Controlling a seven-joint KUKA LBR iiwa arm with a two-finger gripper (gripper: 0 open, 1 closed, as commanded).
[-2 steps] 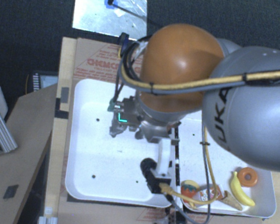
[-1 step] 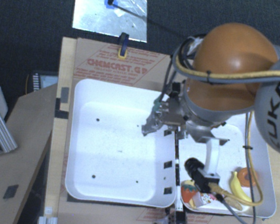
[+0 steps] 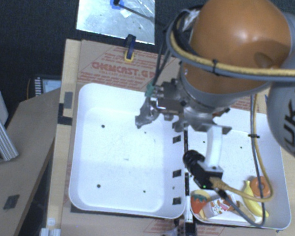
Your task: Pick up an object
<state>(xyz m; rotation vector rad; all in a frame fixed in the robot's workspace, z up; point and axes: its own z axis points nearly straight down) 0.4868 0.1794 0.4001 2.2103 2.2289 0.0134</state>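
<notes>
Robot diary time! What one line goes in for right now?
arm: over bins' divider | gripper: above left bin, nothing seen held | right bin: banana, orange packet

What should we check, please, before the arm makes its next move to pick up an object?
1. Something to pick is in view: ok. An orange and white packet, a yellow item and an orange item lie at the right bin's near end.
2. Tool over those objects: not ok. It hangs above the left bin, near its far right part.
3. Tool holding anything: cannot tell from this angle.
4. Objects unobstructed: not ok. A yellow cable and a black fitting cross them.
5. Yellow and orange items apart: cannot tell; they look close together.
</notes>
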